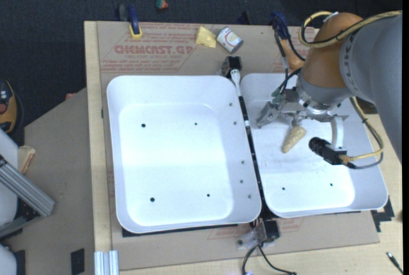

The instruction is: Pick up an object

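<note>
A small tan cone-shaped object (293, 138) lies in the right white bin (307, 194), near the bin's middle. My gripper (282, 117) hangs over the upper part of that bin, just above and to the left of the cone. Its fingers stand open, one finger (264, 117) splayed toward the bin's left wall, and nothing is held between them. The cone's upper end sits close under the gripper, apart from the fingers. The grey arm with its orange band (329, 50) comes in from the right.
The left white bin (121, 101) sits beside the right one, their rims touching along the middle. On the board behind the bins lie a yellow scrap (206, 37) and a small white block (229, 39). Blue clamps (133, 16) hold the board's far edge.
</note>
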